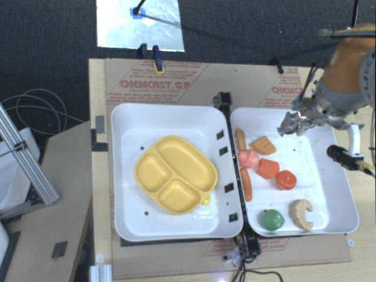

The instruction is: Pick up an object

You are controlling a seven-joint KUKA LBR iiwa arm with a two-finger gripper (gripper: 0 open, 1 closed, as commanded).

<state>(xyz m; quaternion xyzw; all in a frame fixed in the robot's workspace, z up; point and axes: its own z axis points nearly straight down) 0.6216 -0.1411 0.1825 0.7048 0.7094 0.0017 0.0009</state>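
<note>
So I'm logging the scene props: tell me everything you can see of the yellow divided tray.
The yellow divided tray looks like smooth moulded plastic, roughly rectangular with rounded corners. It has three compartments: one long one along the far side and two smaller ones nearer the camera. It lies flat and right side up, turned at an angle, near the middle of the left white bin, resting on its floor. A small yellow piece shows at its near right corner.

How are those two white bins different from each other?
The left bin holds one big yellow tray with three compartments; the right bin holds several small toy foods, among them a green ball and a croissant. The gripper hangs over the right bin, not the left. Both are shallow, white and alike in size.
</note>
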